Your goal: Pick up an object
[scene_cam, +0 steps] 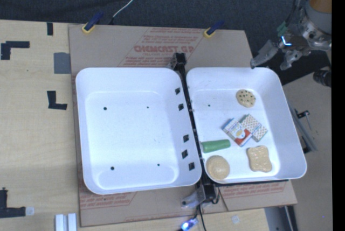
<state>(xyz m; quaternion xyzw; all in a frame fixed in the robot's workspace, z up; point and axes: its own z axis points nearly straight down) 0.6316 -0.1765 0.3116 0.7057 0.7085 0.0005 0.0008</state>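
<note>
Cardboard sheet [156,47] under both bins, dark carpet behind; pincer [275,57] open.

Red printing runs across the cardboard sheet [161,47] under the two bins; its largest line appears to read "CHEMCAST GP", with the smaller lines too blurred to read. The small patterned carton [245,129] in the right bin [275,82] carries print, illegible.

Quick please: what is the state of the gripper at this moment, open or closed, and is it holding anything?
Gripper: open, holding nothing, above the far right corner of the right bin.
</note>
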